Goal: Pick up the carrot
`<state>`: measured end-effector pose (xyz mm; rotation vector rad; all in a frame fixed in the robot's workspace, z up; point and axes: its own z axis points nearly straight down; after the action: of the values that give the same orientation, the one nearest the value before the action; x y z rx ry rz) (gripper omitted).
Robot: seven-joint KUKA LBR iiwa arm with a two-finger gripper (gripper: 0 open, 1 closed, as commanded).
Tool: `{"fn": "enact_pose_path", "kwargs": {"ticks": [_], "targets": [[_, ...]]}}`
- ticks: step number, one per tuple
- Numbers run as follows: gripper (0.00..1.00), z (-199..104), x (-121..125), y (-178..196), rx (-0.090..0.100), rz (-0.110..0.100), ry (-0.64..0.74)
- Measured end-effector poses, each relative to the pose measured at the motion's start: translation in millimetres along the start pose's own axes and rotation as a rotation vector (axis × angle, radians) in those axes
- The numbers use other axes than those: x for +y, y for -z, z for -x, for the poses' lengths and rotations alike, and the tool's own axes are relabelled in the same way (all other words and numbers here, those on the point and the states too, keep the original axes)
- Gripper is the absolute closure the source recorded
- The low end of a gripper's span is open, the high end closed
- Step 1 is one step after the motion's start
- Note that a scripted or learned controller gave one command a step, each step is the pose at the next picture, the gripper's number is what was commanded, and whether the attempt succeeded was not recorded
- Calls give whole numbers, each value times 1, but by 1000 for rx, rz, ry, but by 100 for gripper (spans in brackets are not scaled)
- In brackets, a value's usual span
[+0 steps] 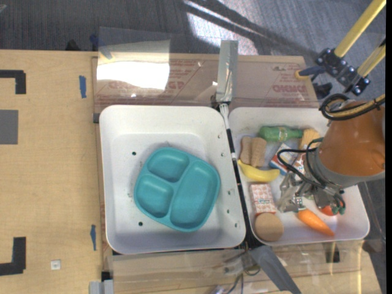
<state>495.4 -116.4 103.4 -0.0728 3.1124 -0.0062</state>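
The orange carrot (316, 221) lies near the front right corner of the right bin (361, 225), pointing right and toward the front. My gripper (294, 199) hangs low over that bin. It is just left of and above the carrot's thick end, close to it or touching it. The arm's orange band (355, 146) covers the bin's right side.
The right bin also holds a yellow banana (260, 173), a green item (279, 132), tan bread pieces (252, 149), a pink-and-white box (262, 197), a round tan ball (268, 226) and a small red item (331, 210) beside the carrot. A teal divided plate (177, 189) sits in the left bin (116, 133).
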Motion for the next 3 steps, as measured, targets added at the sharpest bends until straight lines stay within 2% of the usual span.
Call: {"fn": "enact_pose_path", "kwargs": {"ticks": [1,2,3], "targets": [[100,-4,-86,-13,12,-2,111],[100,-6,-107,103,12,-2,128],[0,-8,-105,97,22,5,129]]}}
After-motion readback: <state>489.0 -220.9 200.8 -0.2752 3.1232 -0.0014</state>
